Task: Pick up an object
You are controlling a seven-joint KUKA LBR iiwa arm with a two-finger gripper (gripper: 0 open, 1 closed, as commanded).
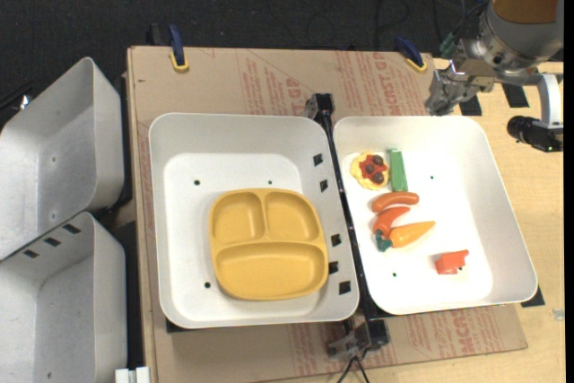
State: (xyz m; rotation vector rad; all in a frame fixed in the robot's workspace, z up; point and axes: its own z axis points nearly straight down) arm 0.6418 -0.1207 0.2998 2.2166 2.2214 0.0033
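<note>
Table (233, 72) carries two white bins. Left bin (170, 193) holds a yellow divided tray (267, 244), well left of the jaws (446, 97). Right bin (484, 193), just below the jaws: carrot (411, 233), sausage (395, 200), green block (396, 169), small pizza (370, 169), orange piece (451, 261). Jaws hover at the bin's far rim, carrying nothing; spread cannot be told.
</note>
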